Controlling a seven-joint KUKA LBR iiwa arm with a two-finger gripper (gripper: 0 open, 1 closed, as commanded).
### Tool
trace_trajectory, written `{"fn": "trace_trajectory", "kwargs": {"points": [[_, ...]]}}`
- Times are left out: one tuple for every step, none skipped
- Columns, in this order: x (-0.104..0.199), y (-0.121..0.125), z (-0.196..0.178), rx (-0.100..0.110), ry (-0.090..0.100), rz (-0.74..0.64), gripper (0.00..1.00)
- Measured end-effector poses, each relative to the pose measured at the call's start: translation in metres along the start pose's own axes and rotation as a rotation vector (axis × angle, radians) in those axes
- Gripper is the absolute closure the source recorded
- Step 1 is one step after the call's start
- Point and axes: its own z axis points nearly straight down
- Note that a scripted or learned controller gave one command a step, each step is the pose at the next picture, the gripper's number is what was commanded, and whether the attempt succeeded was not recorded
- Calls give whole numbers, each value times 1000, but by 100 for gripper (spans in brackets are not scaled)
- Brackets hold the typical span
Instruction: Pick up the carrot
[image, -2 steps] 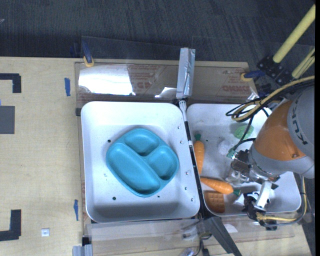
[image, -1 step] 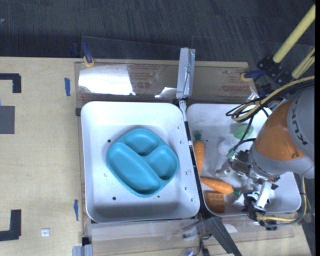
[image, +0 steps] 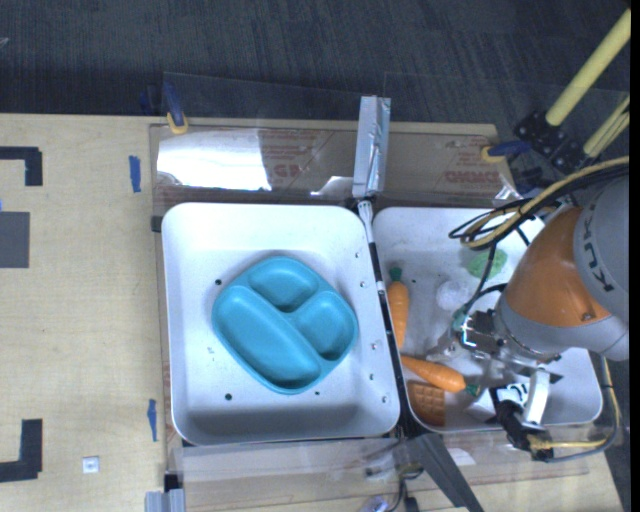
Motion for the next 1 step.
{"fn": "trace_trajectory", "kwargs": {"points": [[0,1,-10,-5,0,1,100]]}}
